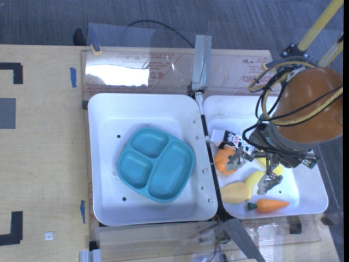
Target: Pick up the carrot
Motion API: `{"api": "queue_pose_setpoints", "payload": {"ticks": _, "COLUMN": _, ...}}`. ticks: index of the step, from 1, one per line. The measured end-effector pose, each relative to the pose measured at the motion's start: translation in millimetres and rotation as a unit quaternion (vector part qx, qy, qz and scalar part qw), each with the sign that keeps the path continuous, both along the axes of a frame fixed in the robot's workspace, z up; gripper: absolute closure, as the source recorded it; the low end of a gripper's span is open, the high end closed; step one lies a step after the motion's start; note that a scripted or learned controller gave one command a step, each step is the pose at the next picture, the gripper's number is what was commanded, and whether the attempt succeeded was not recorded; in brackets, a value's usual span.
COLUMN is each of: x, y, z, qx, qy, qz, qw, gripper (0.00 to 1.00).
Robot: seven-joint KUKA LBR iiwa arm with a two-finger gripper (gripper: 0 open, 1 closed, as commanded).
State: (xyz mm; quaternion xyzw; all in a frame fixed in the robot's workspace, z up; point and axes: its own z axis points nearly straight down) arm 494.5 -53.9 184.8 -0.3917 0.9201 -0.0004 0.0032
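Camera view: the orange carrot with a green stem [267, 205] lies in the right white bin [313, 201], at five o'clock. The metal two-finger gripper [251, 171] hovers just above it, fingers apart, grasping nothing.

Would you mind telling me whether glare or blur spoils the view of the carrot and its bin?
Camera view: glare whitens the clear sheet behind the left bin; the carrot reads sharp in the right bin; the arm's orange band looks soft, near the lens; the tool casts faint shadows.
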Motion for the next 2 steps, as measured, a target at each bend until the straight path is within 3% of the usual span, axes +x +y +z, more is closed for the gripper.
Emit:
{"api": "queue_pose_setpoints", "payload": {"ticks": 1, "x": 2.3, "y": 2.3, "z": 11.2, "qx": 0.0017, "qy": -0.004, "qz": -0.001, "qw": 1.0, "gripper": 1.0}}
{"api": "queue_pose_setpoints", "payload": {"ticks": 2, "x": 55.0, "y": 10.4, "z": 0.5, "qx": 0.0014, "qy": -0.001, "qz": -0.112, "qw": 0.9937, "gripper": 1.0}}
